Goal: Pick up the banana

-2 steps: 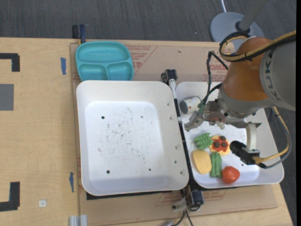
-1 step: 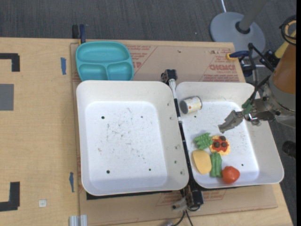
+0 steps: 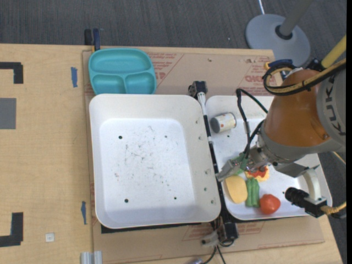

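Hovering low in the right bin [image 3: 231, 144]: the gripper [image 3: 240, 166], hung from the arm [image 3: 294, 114]. Cannot tell whether released or clenched; nothing visibly grasped. Just in front of it, near the bin's front left corner: the banana [image 3: 236, 190], a stubby yellow piece lying flat on the floor. Touching its right side, a green vegetable [image 3: 252, 192]; just beyond that, a red tomato [image 3: 269, 203]; right by the gripper, an orange-red piece [image 3: 258, 173]. Crowded, so likely to close on the green vegetable or the orange-red piece instead, or to shove the banana against the wall. Risk too of stopping short and closing on air. Well apart, toward the back: a can [image 3: 223, 122].
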Tool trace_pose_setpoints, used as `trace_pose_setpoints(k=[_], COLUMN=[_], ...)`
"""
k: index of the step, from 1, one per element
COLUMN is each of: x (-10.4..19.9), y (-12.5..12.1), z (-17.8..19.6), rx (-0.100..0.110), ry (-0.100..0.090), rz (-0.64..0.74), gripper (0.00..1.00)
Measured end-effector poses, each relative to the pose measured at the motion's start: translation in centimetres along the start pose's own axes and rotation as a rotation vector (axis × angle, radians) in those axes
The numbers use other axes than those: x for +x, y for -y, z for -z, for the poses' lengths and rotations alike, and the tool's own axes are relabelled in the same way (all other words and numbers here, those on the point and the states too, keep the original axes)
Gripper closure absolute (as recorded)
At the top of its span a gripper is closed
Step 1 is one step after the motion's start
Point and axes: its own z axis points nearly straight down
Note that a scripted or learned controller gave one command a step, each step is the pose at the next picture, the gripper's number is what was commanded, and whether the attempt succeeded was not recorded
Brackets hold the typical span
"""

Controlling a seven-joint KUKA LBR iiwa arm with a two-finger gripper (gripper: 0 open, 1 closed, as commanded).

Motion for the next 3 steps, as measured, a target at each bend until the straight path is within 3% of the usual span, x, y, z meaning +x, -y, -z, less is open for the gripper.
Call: trace_pose_setpoints(k=[1, 2, 3], x=[0.0, 7.0, 7.3], y=[-0.1, -2.8, -2.9], z=[1.0, -4.6, -5.3], rx=[-0.003, -0.018, -0.014], ry=[0.002, 0.009, 0.014], rz=[-0.001, -0.233, -0.136], gripper=[1.0, 1.0, 1.0])
